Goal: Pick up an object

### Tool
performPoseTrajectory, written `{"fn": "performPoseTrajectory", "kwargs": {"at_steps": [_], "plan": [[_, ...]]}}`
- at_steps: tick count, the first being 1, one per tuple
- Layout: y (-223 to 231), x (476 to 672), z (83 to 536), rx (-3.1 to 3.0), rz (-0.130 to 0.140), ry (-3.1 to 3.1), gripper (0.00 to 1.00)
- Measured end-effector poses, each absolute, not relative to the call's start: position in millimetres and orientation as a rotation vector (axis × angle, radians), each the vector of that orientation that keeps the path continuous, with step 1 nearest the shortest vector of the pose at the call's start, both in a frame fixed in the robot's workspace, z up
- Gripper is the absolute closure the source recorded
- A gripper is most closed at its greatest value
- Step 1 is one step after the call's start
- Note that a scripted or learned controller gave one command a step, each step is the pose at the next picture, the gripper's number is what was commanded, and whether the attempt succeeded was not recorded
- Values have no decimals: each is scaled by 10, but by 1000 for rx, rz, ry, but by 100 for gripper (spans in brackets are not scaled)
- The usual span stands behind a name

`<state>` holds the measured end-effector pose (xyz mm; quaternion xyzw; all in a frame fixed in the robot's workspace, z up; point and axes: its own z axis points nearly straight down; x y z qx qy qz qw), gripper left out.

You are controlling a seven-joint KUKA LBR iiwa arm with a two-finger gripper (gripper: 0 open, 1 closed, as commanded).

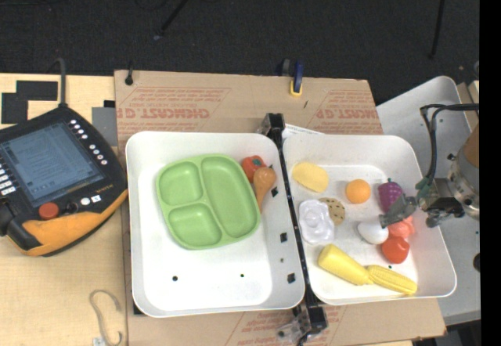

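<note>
My gripper (412,218) hangs over the right side of the right bin (429,158), open. One finger (393,217) reaches down-left over a pink piece (405,228) and a red tomato-like toy (395,250); nothing sits between the fingers. A purple toy (390,194) lies just up-left of it and a white egg shape (373,232) to its left. The same bin also holds an orange ball (358,191), a yellow lump (311,177), a cookie (337,210), a clear cup (315,221), a yellow pepper-like piece (343,264) and a corn cob (393,279).
The left bin (149,258) holds a green divided plate (207,200), with a red toy (251,166) and an orange carrot-like toy (264,180) against its right wall. A teach pendant (55,176) lies left of the bins. The arm's grey body (462,180) enters from the right.
</note>
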<state>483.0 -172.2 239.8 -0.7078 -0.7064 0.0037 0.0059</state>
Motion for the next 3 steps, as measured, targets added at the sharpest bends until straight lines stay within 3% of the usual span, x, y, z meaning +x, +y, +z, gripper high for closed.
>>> {"fn": "performPoseTrajectory", "kwargs": {"at_steps": [1,3], "plan": [[-1726,4853,2454,-2220,2,-2221,0],[-1683,4905,1260,-2215,0,-2222,0]]}}
